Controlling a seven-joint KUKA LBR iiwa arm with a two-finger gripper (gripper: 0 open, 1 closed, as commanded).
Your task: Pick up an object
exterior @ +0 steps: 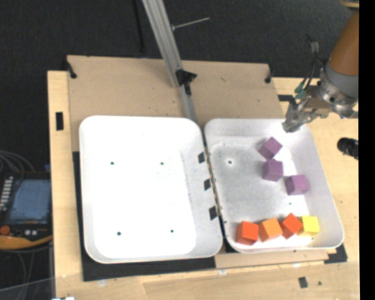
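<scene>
While nothing sits between my fingers, the blocks all lie in the right bin (322, 186) — three purple ones in its upper half and a row of four along its near wall. The uppermost purple block (270, 147) is tilted on the bin floor; the second purple block (272, 169) lies just below it, almost touching, and the third purple block (297, 184) rests a little to the right of that one, nearer the right wall. Down at the near edge, the red-orange block (247, 232), the orange block (270, 229), the red block (292, 224) and the yellow block (310, 224) stand side by side, each pressed against its neighbour.

My gripper (292, 125) hangs over the far right corner of this bin, above and to the right of the uppermost purple block and apart from it — how wide my fingers stand I cannot tell, as they blur together into one grey tip.

To the left, the left bin (94, 186) lies beside the right one, their walls touching. A slanted metal rail (165, 39) runs down from the top toward the seam between the bins.
</scene>
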